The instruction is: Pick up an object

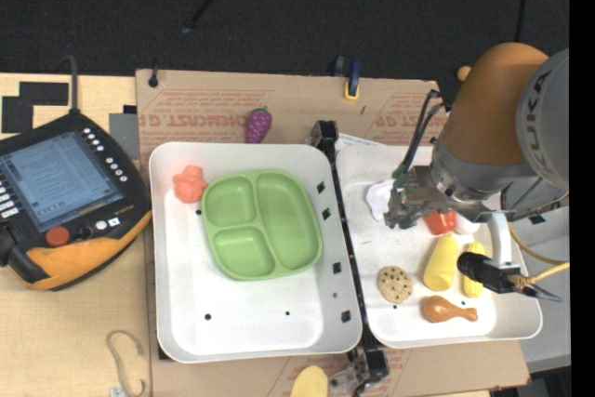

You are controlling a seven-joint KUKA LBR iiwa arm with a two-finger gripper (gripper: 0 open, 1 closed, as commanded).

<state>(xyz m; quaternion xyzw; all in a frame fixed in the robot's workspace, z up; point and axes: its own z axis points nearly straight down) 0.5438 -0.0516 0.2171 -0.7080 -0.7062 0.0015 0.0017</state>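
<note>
Grey and orange, the arm (pixel 507 121) reaches in from the right and hangs low over the right bin (pixel 530 323), its gripper (pixel 405 211) pointing down at the bin's upper left part; whether the jaws are open or shut, I cannot tell. Just beside them lie a white object (pixel 378 198) and a red object (pixel 441 221). Nearer the front sit a yellow piece (pixel 442 262), a cookie (pixel 394 284) and an orange drumstick (pixel 449 310). The left bin (pixel 242 321) holds a green divided plate (pixel 260 224) and a pink toy (pixel 188 184). Cardboard (pixel 214 102) covers the tabletop under both bins; a purple toy (pixel 257 125) rests on it. A teach pendant (pixel 65 191) lies at left.
</note>
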